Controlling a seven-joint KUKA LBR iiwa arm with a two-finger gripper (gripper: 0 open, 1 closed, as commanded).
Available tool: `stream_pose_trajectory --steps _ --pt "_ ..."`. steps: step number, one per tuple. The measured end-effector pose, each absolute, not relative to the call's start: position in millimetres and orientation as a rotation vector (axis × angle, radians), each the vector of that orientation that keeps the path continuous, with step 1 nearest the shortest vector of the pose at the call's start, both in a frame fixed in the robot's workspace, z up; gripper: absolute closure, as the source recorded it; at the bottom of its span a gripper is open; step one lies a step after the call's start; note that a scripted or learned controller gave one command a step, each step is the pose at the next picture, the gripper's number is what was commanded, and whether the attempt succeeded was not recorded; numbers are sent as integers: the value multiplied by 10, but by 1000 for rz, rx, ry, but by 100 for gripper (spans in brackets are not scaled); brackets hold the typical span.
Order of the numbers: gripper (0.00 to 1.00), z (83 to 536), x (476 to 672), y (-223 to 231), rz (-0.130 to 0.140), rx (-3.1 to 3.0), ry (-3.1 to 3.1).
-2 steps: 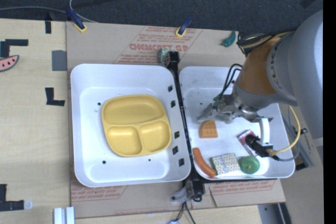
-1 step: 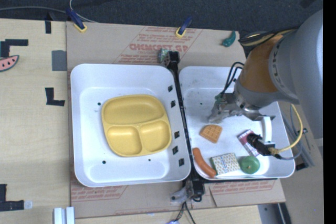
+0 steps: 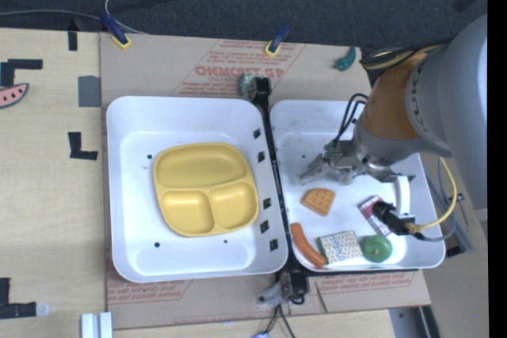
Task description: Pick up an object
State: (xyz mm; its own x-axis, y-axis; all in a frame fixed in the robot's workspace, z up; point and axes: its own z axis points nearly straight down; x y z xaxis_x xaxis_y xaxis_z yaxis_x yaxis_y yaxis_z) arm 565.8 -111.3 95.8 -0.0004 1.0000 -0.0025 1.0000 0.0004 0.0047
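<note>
Here the arm is at the approach step: the gripper (image 3: 318, 167) hangs in the right bin (image 3: 295, 123), fingers apart and holding nothing. Just below it lies a waffle-like cracker (image 3: 318, 200), the nearest candidate. Next, I judge, it must drop over that piece and close.

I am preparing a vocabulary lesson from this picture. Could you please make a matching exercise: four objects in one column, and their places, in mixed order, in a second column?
Things:
1. yellow divided plate
2. waffle piece
3. green ball
4. hot dog

Places:
A. right bin, near its front right corner
B. middle of the left bin
C. right bin, near its front left corner
D. right bin, just below the gripper

Pairs: 1-B, 2-D, 3-A, 4-C
</note>
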Motion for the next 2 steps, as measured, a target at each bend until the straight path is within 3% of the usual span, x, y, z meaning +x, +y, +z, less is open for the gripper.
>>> stream_pose_trajectory --steps 1,2 --pt "0 860 4843 -1051 1 2221 2220" --pt "100 960 4854 -1063 2 2219 2216"
